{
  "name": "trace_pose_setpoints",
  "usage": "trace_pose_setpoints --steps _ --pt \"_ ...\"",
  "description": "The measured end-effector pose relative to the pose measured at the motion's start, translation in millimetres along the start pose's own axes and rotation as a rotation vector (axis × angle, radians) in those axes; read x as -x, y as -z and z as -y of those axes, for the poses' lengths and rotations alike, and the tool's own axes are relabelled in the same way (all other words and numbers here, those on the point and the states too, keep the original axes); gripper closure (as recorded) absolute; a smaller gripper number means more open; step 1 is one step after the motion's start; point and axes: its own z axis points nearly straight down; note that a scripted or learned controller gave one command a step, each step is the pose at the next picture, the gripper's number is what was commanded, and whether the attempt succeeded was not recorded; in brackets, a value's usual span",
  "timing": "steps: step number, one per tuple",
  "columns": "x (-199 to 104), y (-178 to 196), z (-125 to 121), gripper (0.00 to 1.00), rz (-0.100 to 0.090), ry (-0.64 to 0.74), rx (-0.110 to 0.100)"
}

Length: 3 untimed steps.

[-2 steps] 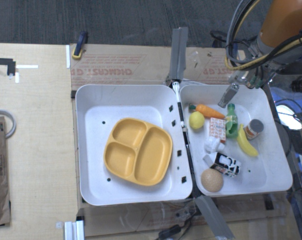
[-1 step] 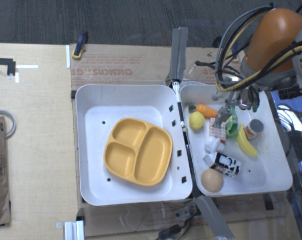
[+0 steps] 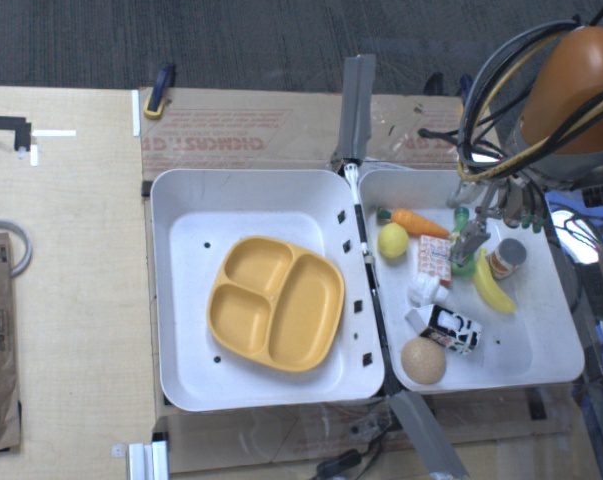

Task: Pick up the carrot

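Near the far wall of the right bin: the scene, from the carrot outward.

Carrot: the carrot lies on its side at the back of the right bin, tapered end pointing right, apart from the gripper.
Neighbours: a lemon sits just beside its green top; a red-and-white packet lies just in front of it.
Gripper: the gripper hangs over the bin to the right of the carrot's tip, above a green item; whether it is wide or narrow I cannot tell, and nothing shows between its tips.
Rest of right bin: a banana, a small can, a black-and-white cow toy and a round tan ball at the front.
Left bin: the left bin holds a yellow divided plate.
Surface: both bins rest on a sheet of brown cardboard over a pale wooden bench.
Room: dark carpet lies beyond the bench.
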Motion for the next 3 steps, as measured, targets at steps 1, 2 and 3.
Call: trace_pose_setpoints --steps 1,2,3 --pt "45.3 -41.2 12.4 0.0 0.003 0.068 0.0" --pt "36.4 9.1 -6.9 0.0 0.003 0.149 0.001" --pt "44.0 -12.5 -37.7 0.0 0.002 0.354 0.001"
